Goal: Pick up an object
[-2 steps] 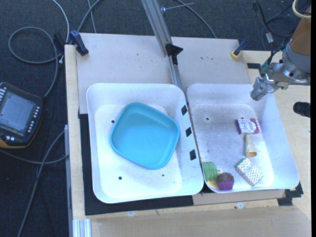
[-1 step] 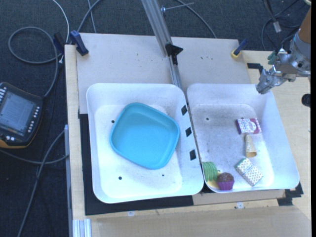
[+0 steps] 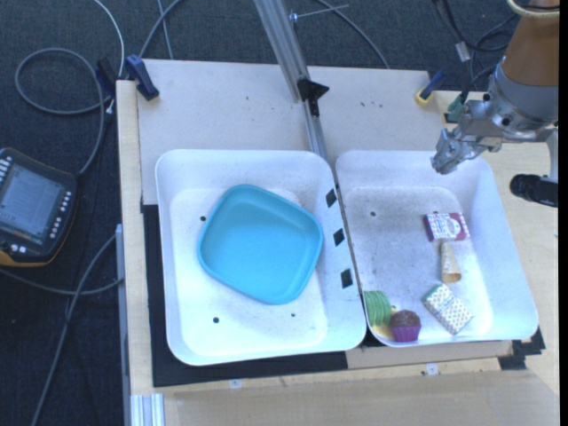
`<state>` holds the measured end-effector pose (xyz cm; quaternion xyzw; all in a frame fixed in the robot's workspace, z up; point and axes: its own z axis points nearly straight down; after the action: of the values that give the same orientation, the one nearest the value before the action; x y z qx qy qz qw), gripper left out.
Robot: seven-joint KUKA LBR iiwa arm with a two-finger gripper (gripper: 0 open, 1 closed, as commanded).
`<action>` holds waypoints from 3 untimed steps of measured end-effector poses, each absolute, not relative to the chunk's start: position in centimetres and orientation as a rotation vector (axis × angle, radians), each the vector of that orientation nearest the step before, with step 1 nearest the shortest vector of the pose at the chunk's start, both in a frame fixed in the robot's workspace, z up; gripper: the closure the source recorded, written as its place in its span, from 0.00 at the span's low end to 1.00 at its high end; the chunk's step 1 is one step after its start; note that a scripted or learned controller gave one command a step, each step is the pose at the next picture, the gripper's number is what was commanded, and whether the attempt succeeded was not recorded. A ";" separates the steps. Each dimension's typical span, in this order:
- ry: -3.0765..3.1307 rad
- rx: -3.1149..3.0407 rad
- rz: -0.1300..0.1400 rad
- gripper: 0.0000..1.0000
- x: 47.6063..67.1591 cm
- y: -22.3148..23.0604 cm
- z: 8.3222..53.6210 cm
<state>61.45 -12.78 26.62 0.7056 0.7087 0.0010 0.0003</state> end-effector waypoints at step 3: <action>2.227 2.217 0.002 1.00 55.0 1.4 26.0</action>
<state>55.02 1.44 26.00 0.7055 0.7087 0.0006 -0.0004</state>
